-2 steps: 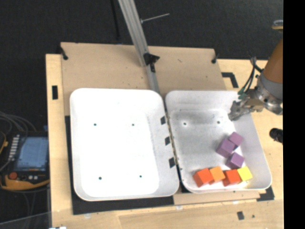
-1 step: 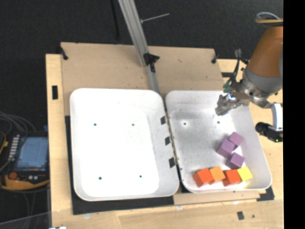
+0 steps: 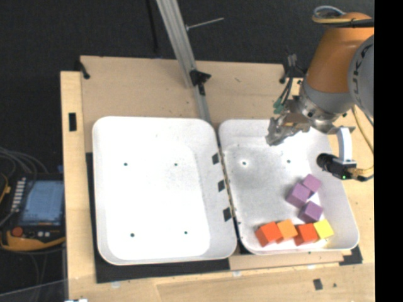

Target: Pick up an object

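- Camera view: the gripper [image 3: 278,133] hangs over the right bin [image 3: 252,168] near its 12 o'clock rim, with nothing between its fingers; how wide they stand cannot be told.
- The grey arm [image 3: 334,61] with its orange band enters from 2 o'clock.
- Toward 5 o'clock in the right bin sit three purple blocks [image 3: 304,195], touching one another.
- Along the 6 o'clock rim lies a row of orange blocks [image 3: 271,233], a red block [image 3: 306,233] and a yellow block [image 3: 323,229].
- The left bin [image 3: 157,187] lies at 9 o'clock of the right bin, edges touching.
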### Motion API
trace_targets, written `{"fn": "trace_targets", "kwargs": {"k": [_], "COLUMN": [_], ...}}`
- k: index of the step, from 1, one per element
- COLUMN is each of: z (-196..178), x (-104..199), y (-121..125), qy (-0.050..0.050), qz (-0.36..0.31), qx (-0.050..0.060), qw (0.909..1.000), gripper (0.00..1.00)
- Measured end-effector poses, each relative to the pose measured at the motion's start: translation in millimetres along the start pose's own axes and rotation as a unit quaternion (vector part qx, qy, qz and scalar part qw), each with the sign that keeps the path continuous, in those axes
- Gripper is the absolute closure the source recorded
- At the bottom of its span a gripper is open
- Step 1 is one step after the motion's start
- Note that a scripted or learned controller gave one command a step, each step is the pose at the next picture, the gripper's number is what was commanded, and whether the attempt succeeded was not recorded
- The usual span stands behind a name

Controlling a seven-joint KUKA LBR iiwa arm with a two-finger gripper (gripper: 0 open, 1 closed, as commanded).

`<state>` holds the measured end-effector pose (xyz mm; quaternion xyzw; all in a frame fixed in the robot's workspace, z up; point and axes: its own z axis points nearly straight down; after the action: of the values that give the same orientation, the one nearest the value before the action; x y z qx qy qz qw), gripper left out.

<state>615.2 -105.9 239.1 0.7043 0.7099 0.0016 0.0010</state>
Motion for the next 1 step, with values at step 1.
{"fn": "trace_targets", "kwargs": {"k": [1], "z": [10.7], "x": [53.8], "y": [7.3], "qy": [0.000], "qz": [0.000], "qx": [0.002], "qw": [1.0000], "gripper": [1.00]}}
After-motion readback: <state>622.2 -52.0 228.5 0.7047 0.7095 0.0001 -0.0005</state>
